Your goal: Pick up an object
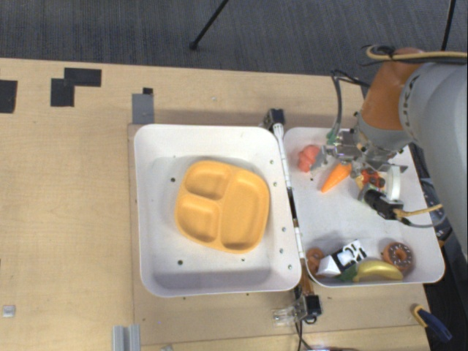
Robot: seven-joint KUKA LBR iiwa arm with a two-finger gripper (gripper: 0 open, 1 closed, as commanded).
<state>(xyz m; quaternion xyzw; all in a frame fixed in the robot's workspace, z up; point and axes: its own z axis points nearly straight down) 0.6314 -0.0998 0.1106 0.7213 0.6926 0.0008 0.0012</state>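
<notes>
I am watching the arm (pixel 431 101) reaching in from the right, its orange band (pixel 384 97) sitting above the wrist and the gripper (pixel 349 159) hanging low over the far part of the right bin (pixel 424 232). Whether it is open or closed I cannot tell from here, as the tool head is hiding that. A toy carrot (pixel 335 178) is lying right at the gripper, tip pointing toward the bin's middle, with a pink piece (pixel 309 157) just beside it. At the near rim a banana (pixel 379 270), a doughnut (pixel 399 254), a brown round piece (pixel 315 257) and a black-and-white block (pixel 348 257) are crowding together; its pattern is too small for me to read as writing. The left bin (pixel 157 196) is holding 1 yellow divided tray (pixel 221 205) with 3 compartments. Both bins are resting on a pale wooden bench (pixel 66 218) bearing black marks, and grey carpet (pixel 110 13) is lying beyond.
</notes>
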